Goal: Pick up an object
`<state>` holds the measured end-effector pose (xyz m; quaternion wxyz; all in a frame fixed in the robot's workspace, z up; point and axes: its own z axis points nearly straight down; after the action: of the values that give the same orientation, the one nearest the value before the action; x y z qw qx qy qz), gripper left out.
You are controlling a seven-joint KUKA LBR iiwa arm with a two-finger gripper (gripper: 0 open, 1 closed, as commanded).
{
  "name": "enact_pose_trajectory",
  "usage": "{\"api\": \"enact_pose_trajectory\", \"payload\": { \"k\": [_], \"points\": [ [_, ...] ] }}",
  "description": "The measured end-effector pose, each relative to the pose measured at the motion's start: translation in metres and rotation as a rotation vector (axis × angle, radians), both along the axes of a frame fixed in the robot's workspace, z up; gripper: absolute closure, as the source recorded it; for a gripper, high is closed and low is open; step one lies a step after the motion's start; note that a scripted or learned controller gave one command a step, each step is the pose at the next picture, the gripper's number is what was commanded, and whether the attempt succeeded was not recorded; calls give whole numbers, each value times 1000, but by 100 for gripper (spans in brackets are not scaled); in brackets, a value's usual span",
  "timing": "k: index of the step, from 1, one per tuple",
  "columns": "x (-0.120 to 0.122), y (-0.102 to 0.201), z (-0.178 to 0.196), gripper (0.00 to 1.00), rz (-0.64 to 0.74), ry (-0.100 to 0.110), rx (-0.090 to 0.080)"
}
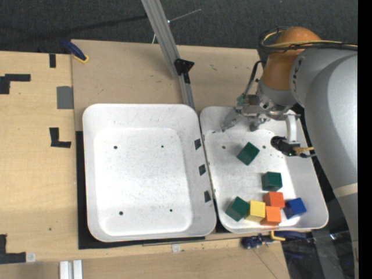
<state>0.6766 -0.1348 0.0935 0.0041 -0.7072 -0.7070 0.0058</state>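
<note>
Arm: the grey arm [325,97] reaches in from the right, orange band [285,57] up top, wrist over the far end of the right bin [308,176].
Gripper: the gripper [232,120] hangs low at that bin's far-left corner, well up from the blocks.
Jaws: too small and too dark to call; I cannot tell whether they are released or clenched, and nothing shows between them.
Nearest candidate: a tilted green block [248,153] sits alone mid-bin, just below the gripper.
Other blocks: a second green block [271,181] further down; then the cluster at the near end, with a green block [237,208], yellow block [257,209], two orange blocks [273,207] and a blue block [295,207] packed close.
Left bin: the left bin [99,156] lies beside it.
Progress: early, by my reading; every block lies on the bin floor, so no pick is done.
Left to do: line up over a block, descend, close, lift.
</note>
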Motion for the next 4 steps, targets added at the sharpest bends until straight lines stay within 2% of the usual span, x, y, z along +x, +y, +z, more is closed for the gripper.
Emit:
{"api": "enact_pose_trajectory", "payload": {
  "k": [1,2,3,4],
  "points": [
    [0,1,9,100,1,1,1],
    [3,-1,73,100,1,-21,1],
    [5,0,112,100,2,-18,2],
    [-24,46,110,100,5,-12,4]
  ]
}}
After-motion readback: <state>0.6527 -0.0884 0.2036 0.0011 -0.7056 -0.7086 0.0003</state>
